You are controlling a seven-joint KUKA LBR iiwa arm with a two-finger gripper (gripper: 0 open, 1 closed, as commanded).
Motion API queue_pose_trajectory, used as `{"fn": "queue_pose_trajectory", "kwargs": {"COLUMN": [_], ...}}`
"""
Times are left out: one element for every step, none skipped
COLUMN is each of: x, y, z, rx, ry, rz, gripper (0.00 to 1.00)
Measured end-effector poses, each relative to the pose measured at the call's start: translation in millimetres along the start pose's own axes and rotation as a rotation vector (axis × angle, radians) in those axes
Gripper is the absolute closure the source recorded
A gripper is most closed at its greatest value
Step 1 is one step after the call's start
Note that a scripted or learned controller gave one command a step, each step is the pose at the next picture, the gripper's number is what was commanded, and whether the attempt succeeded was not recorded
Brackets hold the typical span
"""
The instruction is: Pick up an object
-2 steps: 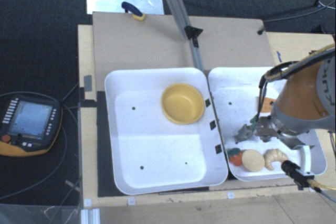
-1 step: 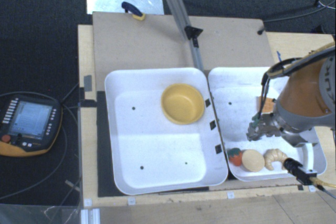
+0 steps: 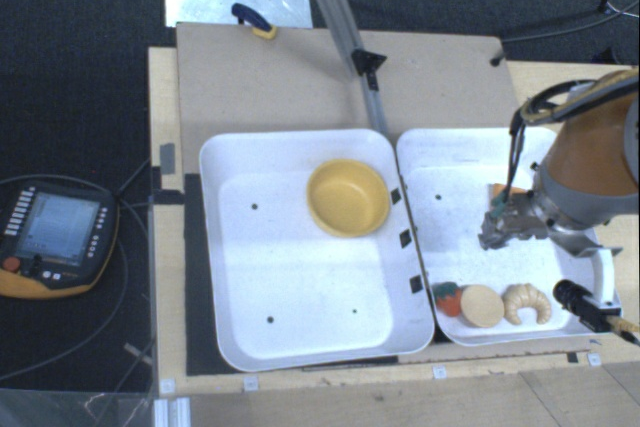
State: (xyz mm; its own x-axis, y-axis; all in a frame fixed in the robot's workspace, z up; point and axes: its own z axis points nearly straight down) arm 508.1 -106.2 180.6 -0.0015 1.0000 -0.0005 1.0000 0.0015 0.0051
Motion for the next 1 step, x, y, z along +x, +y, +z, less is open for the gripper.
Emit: {"fn": "queue_pose_trajectory", "kwargs": {"x": [9.7], "y": [1.9], "z": [-56.3], "rx": [-0.001], "ry": [0.0], "rz": [0.0], "gripper": [1.0]}}
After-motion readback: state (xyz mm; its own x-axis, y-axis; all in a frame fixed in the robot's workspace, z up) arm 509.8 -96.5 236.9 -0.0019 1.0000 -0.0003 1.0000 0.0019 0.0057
